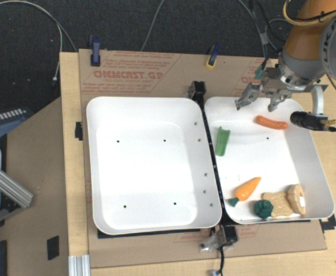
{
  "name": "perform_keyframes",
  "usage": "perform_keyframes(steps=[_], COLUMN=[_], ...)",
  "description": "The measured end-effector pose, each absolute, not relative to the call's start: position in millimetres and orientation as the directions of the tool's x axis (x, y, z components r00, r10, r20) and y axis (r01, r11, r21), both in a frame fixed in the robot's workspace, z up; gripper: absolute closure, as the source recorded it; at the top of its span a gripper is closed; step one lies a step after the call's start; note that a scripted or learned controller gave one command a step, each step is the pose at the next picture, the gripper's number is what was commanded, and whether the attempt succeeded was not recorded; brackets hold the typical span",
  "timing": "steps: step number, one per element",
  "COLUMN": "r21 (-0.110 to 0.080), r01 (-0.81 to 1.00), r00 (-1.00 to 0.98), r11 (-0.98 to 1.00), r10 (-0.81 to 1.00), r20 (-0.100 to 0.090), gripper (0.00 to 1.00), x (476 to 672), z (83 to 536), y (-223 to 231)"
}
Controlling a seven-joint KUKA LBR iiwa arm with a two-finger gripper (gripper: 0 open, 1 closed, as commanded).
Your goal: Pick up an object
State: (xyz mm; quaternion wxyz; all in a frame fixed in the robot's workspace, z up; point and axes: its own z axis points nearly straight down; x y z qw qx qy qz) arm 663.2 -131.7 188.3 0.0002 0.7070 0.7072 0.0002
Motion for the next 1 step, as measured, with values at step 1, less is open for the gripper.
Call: perform_keyframes(steps=[1], r21=[-0.003], r01=[1.0], r00=[0.005], r11=[-0.005], r10=[1.0], r20=[-0.001], gripper=[0.0], x=[664.8], z=[155.3], y=[-198.0])
